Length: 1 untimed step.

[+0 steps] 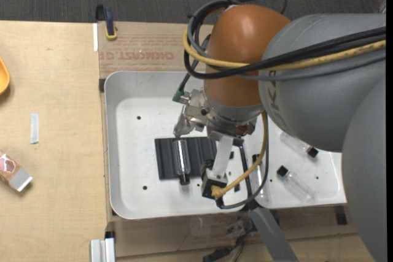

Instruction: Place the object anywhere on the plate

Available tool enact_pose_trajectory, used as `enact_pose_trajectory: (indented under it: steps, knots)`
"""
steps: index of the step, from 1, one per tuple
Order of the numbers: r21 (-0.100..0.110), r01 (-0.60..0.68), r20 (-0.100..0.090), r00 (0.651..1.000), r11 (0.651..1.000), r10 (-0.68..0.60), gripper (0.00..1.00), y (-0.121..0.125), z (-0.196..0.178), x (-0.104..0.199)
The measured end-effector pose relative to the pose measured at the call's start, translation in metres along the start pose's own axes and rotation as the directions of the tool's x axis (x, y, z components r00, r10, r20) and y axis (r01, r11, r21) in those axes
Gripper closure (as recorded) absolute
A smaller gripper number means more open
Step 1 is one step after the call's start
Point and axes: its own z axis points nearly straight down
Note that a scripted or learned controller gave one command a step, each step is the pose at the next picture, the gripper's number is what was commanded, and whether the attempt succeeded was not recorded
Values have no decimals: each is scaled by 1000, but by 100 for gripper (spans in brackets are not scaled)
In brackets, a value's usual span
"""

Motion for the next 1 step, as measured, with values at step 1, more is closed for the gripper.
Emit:
enact_pose_trajectory:
  steps: [1]
  knots:
    - [3, -1, 5, 1000, 1000, 1, 100, 1, -7, -1]
